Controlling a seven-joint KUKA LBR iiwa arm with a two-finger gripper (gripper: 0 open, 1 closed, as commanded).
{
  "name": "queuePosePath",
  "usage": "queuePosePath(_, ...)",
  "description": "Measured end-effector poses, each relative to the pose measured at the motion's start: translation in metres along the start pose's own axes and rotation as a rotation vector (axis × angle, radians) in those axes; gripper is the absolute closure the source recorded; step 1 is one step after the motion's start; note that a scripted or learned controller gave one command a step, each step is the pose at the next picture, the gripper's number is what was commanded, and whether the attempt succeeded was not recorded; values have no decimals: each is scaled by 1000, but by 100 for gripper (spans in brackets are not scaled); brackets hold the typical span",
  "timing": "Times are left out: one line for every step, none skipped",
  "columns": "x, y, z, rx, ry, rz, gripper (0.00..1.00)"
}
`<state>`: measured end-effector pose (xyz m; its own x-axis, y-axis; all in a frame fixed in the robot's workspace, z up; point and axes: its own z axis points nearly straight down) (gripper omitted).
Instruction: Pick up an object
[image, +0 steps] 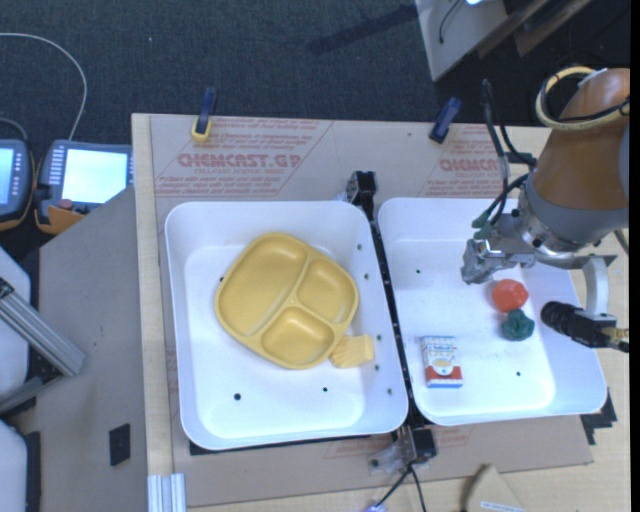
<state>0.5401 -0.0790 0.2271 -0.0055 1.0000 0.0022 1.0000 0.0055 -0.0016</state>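
Observation:
In the right bin (428, 238) lie a red-orange round object (510, 294), a small dark green object (517, 326) just below it, and a small white carton with red and blue print (441, 361) nearer the front. My gripper (484, 262) hangs over the right bin, just up and left of the red object, with nothing visibly held. The grey arm with its orange band (585, 130) comes in from the right and hides the bin's far right corner.
The left bin (200, 395) holds a yellow divided plate (287, 299) and a small pale yellow piece (353, 350) at its lower right edge. A black cylindrical part (568, 320) sticks out by the right bin's right side. Clamps sit on the board's far edge.

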Motion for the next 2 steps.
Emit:
queuePosePath(53,-5,-10,-1,-1,1,100)
queuePosePath(106,-8,5,2,-1,0,100)
